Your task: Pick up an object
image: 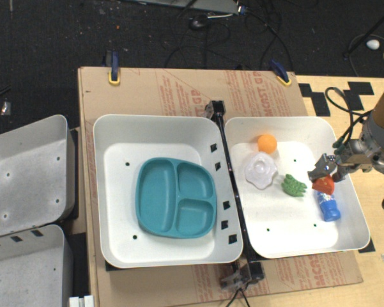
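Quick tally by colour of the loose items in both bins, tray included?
Teal: 1, divided tray
Orange: 1, ball
Clear: 1, plastic cup
Green: 1, toy
Red: 1, object
Blue: 1, object
Total: 6

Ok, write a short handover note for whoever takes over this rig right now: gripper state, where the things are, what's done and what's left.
Gripper: low over the right bin's right side, just above the red object; whether it grips anything cannot be told.
Right bin: orange ball, clear plastic piece, green toy, red object, blue object beside the red one.
Left bin: teal divided tray.
Done: arm positioned at the red object.
Left: confirm a grasp and lift an object out.
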{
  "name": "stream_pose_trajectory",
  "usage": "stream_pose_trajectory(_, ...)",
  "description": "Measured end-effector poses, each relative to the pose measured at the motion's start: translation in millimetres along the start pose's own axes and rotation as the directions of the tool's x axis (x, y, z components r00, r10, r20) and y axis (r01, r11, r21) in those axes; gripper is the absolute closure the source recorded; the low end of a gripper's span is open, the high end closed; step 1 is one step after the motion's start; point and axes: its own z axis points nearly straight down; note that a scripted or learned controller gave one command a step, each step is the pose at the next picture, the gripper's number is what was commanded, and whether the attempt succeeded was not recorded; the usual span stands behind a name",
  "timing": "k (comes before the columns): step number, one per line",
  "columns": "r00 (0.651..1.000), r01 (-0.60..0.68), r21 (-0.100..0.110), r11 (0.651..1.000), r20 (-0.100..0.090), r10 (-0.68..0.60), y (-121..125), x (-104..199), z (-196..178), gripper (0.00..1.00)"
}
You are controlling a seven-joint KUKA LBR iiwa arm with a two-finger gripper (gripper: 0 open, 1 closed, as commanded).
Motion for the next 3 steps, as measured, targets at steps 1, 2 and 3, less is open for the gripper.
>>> stream_pose_trajectory(1, 1.0, 0.001, -0.001, 1.0, 0.0, -0.001, 11.8, 50.0, -3.1, 1.0)
stream_pose_trajectory(2, 1.0, 0.001, 0.0, 1.0, 0.0, -0.001, 21.8, 101.3, -5.5, 1.0)
stream_pose_trajectory(3, 1.0, -0.001, 0.002, 1.0, 0.0, 0.001, 22.2, 146.4, 7.5, 1.0)
